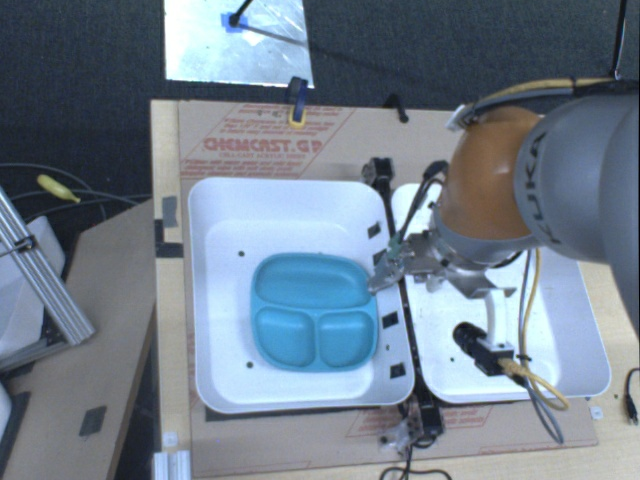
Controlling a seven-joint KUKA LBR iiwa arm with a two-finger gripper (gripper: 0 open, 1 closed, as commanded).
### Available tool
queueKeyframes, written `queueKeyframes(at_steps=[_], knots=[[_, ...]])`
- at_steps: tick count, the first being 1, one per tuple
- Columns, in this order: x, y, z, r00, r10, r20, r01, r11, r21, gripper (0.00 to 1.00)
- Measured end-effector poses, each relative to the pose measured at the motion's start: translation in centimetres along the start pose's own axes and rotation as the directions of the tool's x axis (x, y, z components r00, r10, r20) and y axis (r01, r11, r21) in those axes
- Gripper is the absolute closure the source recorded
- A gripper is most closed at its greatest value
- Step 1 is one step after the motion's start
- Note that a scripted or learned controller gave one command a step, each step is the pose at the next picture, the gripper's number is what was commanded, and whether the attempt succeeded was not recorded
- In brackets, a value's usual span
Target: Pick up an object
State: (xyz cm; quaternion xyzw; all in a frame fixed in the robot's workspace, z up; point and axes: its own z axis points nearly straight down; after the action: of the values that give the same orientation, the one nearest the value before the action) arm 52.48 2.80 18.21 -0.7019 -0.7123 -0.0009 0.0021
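Arm wrist hangs over the divider between 2 bins, gripper [385,268] at the right rim of the blue plate [313,311] in the left bin [225,218]. Finger state: cannot tell. Risk: fingers slip off the shallow rim or strike the bin wall.

The blue divided tray [313,311] looks like smooth, slightly glossy plastic, the two white bins [215,268] smooth matt plastic, the printed sheet under them [265,143] plain brown cardboard, and the arm's grey casing [590,183] satin-finished with a glossy orange band [485,173].
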Motion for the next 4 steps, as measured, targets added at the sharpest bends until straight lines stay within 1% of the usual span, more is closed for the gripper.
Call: queueKeyframes(at_steps=[1, 2, 3, 4], knots=[[5.2, -3.8, -7.8, 1.000, 0.003, 0.000, -0.003, 1.000, -0.009, 0.00], [4.8, -3.6, -8.5, 1.000, 0.010, 0.002, -0.009, 1.000, -0.007, 1.00], [-0.6, -2.2, -7.4, 1.000, 0.019, 0.007, -0.019, 1.000, -0.004, 1.00], [6.9, -3.7, -13.8, 1.000, 0.003, 0.000, -0.003, 1.000, -0.010, 1.00]])
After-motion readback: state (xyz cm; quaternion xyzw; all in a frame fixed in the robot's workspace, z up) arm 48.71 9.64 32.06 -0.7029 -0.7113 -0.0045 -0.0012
